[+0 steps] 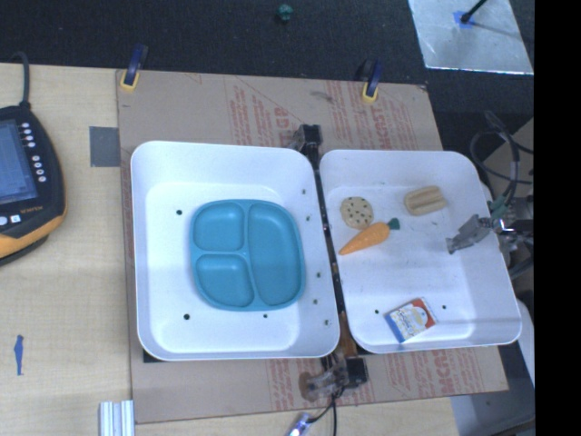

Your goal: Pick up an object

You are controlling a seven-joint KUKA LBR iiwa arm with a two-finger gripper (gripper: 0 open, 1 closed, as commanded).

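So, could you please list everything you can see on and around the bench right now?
Bins: two, white, side by side on cardboard.
Divided plate: one, blue, in the left bin.
Cookie: one, tan, right bin, upper left.
Carrot: one, orange, just below the cookie.
Bread piece: one, beige, right bin, top.
Small packet: one, white, red and blue, right bin's front edge.
Clamps: two, blue and yellow, cardboard's far edge.
Control pendant: one, black and orange, far left.
Gripper: one, grey, over the right bin's right side.

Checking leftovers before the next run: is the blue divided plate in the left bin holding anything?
Empty: all three compartments of the blue divided plate show bare blue plastic.
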